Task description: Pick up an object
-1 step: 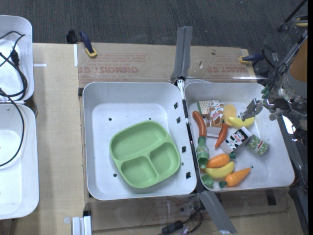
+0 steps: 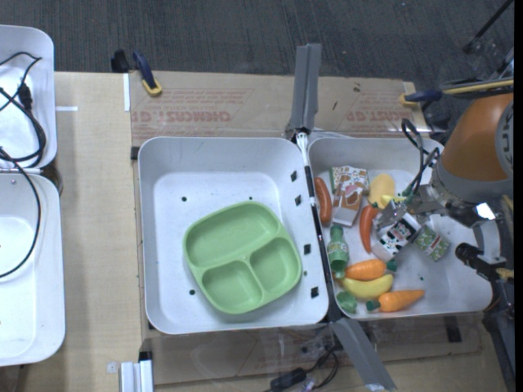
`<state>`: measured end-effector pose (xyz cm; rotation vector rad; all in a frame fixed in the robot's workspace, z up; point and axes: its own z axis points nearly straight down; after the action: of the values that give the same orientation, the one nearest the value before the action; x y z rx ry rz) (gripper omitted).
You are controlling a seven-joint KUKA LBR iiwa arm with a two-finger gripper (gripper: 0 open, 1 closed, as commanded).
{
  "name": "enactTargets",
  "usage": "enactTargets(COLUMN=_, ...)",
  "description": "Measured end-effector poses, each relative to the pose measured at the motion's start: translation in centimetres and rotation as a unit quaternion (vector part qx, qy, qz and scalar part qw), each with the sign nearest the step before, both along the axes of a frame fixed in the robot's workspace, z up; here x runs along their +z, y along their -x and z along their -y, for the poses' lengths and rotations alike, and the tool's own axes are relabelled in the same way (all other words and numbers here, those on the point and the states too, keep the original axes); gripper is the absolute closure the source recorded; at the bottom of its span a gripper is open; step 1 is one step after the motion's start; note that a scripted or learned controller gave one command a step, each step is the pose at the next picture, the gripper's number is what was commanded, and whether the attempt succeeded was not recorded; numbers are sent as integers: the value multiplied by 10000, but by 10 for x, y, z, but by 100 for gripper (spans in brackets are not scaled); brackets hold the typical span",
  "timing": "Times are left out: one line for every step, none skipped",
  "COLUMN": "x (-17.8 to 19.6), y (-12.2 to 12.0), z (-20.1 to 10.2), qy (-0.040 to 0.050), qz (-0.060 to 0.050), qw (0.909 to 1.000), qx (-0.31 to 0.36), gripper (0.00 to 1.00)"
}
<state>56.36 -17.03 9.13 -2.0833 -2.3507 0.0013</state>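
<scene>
The right bin (image 2: 458,296) holds several toy foods. Among them are a red sausage (image 2: 324,198), a printed carton (image 2: 349,193), a yellow piece (image 2: 382,189), a red chili (image 2: 366,228), a green bottle (image 2: 337,248), an orange carrot (image 2: 365,269), a banana (image 2: 368,286) and a second carrot (image 2: 400,300). My gripper (image 2: 395,219) is down in this bin, between the yellow piece and a black-and-white packet (image 2: 400,234) that lies just under it. Whether anything is held is hidden by the wrist.
A green divided plate (image 2: 243,257) lies in the left bin (image 2: 163,219). A small green packet (image 2: 433,244) sits right of the gripper. The grey and orange arm (image 2: 478,149) hangs over the right bin's far right side. A metal divider (image 2: 306,88) stands between the bins.
</scene>
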Motion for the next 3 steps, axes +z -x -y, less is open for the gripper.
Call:
enactTargets(x=9, y=0, z=1, qy=3, qz=7, qw=10000, qx=-23, gripper=100)
enactTargets(x=9, y=0, z=1, qy=2, qz=5, qw=10000, qx=-21, gripper=0)
enactTargets(x=1, y=-71, z=-14, qy=6, qz=9, qw=9999, qx=125, gripper=0)
